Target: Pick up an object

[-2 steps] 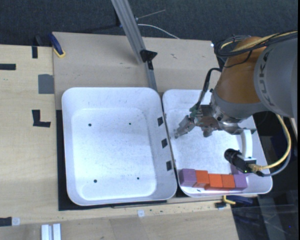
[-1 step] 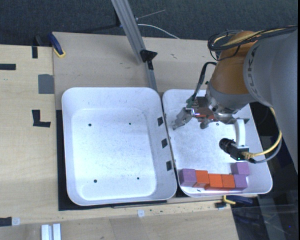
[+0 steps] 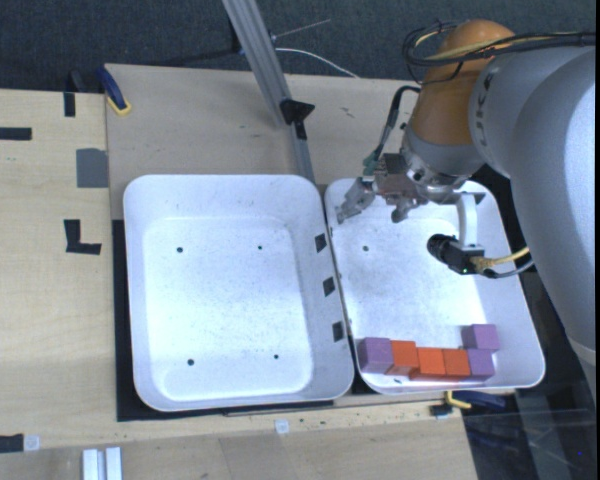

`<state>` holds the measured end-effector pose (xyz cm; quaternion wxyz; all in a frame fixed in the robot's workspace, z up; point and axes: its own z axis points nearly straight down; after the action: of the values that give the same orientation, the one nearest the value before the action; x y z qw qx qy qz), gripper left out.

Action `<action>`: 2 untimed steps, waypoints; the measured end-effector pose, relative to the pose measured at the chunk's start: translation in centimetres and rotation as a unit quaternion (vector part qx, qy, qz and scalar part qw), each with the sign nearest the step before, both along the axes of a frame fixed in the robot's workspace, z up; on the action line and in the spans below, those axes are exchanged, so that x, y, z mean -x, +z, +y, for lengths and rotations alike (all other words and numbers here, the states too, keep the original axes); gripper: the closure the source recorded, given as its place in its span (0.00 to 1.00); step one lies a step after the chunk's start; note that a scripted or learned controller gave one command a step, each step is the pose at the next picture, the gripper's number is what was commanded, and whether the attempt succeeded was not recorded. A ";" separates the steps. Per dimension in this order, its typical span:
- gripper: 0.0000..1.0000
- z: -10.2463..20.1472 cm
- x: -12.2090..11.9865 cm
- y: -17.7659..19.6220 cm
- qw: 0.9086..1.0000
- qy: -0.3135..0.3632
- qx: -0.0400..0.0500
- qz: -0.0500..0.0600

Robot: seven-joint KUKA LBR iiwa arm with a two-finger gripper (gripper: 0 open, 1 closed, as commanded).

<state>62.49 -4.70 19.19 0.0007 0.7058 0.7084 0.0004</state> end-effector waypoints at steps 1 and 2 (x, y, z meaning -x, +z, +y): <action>0.00 -4.6 0.2 -2.5 1.000 -0.004 0.001 0.003; 0.00 -2.9 -0.4 0.1 1.000 -0.001 0.000 0.000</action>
<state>62.86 -7.61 19.34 0.0002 0.7061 0.7081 0.0004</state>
